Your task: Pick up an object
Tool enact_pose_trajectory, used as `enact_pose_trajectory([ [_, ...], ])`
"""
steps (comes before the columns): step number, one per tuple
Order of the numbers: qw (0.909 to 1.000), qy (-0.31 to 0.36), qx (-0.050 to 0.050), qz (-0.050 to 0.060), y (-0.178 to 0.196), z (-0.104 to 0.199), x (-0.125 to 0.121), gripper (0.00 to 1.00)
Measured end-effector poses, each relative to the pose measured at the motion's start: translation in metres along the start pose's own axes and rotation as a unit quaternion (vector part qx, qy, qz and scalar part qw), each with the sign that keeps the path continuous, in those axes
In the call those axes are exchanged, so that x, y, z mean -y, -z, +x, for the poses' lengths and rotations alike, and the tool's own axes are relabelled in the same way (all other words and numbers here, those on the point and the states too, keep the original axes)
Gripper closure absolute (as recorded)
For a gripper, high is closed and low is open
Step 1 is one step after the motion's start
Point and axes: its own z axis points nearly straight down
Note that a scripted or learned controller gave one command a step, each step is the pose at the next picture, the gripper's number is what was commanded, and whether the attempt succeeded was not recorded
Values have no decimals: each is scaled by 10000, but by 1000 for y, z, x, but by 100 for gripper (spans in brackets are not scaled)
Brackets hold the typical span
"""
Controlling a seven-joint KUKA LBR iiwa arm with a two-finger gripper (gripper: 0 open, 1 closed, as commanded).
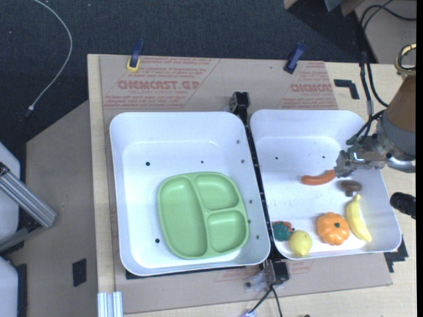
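Observation:
The right bin [297, 134] holds several toy foods. An orange-red sausage [318, 177] lies near its middle. A small brown piece [349, 187] sits just right of it. Along the front lie a yellow banana [357, 220], an orange pumpkin [332, 228], a yellow lemon [301, 242] and a small teal and red item [282, 230]. My gripper [346, 163] hangs low at the sausage's right end, just above the brown piece. Nothing shows held in it.
In the left bin [132, 137] lies a green divided plate [201, 213]. A black clamp [240, 102] sits where the bins meet at the back. Blue clips [295, 57] hold the cardboard's far edge. The arm [400, 121] comes in over the right bin's right wall.

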Motion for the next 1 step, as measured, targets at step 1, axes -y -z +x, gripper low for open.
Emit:
enact_pose_trajectory([
  [1,10000,-3,3,-4,54,0,-2,100],
])
